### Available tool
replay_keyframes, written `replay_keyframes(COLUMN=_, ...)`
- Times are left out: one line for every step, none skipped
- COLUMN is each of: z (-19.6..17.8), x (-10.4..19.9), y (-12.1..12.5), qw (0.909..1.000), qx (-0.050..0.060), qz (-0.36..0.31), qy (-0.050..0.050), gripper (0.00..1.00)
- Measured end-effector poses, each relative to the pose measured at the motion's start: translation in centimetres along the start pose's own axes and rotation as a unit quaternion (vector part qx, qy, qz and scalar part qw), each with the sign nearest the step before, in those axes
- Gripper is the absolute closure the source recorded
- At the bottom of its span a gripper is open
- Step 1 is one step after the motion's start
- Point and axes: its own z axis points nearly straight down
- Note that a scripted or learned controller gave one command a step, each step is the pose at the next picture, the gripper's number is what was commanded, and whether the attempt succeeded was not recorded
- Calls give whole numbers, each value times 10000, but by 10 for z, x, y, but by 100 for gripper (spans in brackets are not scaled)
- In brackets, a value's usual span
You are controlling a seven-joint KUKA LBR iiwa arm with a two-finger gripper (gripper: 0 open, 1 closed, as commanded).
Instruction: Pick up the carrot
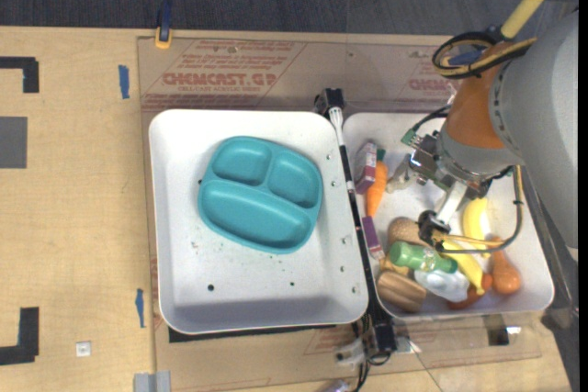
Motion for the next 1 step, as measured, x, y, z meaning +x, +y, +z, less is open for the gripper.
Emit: replay_keyframes(z=1, x=38, y=52, qw=9992, qx=7, qz=397, qy=13, gripper=0)
